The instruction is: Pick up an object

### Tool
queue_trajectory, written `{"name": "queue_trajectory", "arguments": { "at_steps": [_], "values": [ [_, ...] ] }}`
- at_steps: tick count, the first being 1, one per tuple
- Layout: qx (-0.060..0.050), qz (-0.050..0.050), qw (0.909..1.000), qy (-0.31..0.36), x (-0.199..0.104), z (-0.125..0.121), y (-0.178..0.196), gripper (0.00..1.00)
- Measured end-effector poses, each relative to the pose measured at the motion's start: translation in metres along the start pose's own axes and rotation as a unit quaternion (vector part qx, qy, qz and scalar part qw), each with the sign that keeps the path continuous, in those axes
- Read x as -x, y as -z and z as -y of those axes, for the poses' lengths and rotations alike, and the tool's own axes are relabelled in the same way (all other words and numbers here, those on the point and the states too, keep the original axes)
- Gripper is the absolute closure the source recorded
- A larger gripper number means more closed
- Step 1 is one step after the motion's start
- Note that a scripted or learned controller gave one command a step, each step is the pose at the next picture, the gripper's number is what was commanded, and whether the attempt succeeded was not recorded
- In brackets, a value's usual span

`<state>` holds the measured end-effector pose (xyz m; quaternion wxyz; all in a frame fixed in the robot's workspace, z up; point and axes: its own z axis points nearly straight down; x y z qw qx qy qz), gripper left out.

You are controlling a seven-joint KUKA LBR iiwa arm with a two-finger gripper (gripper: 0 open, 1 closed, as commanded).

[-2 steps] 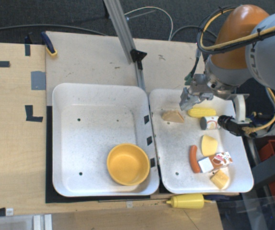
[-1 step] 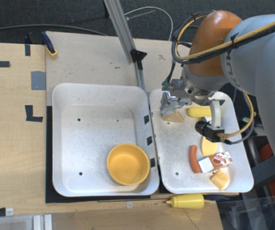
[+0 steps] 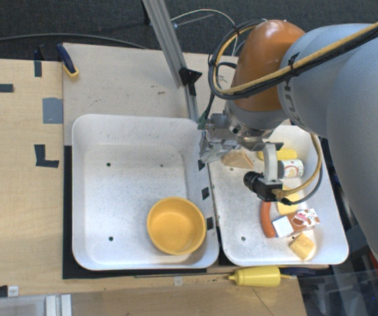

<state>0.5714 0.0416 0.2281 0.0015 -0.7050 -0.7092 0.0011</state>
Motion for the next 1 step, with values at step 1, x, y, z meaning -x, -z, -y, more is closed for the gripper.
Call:
{"name": "queue_trajectory", "arguments": {
  "at_steps": [1],
  "values": [
    [-0.001, 0.0, 1.0, 0.0, -0.0507, 0.0231, -0.0081, 1.0]
  ]
}}
